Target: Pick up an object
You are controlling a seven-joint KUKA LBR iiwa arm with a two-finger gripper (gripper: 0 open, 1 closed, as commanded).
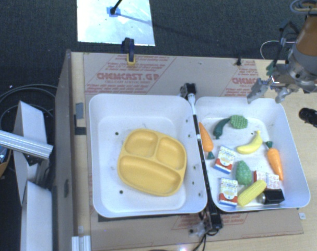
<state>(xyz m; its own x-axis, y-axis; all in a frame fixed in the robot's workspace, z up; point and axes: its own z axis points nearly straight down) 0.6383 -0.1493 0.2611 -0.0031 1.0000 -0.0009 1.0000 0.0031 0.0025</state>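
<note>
Near edge, right bin [294,140]: a corn cob [251,192] lies at a slant with a black block [273,196] touching its lower end; a small carton [229,191] sits just beside the cob on the left. Directly behind them is a green leafy vegetable [243,172], with a second carton [224,159] on its left and a third small packet [272,180] on its right. An orange carrot [275,161] lies along the bin's right side.

Mid bin: a banana [250,144], curved, apart from the other items. Another carrot [205,137] lies along the left wall, next to the seam between the bins.

Far part of the right bin: a dark green piece [221,127] touching a knobbly green piece [238,122].

Left bin [103,140]: holds a yellow divided tray [152,162] with three compartments, roughly central, tilted slightly relative to the bin walls.

Far right: the gripper [267,91] hangs above the far right corner of the right bin, over the bin rim and the cardboard beyond it, well apart from all objects. Its two fingers [255,92] are spread apart with nothing between them. Wrist and orange band [310,38] are visible above it
</note>
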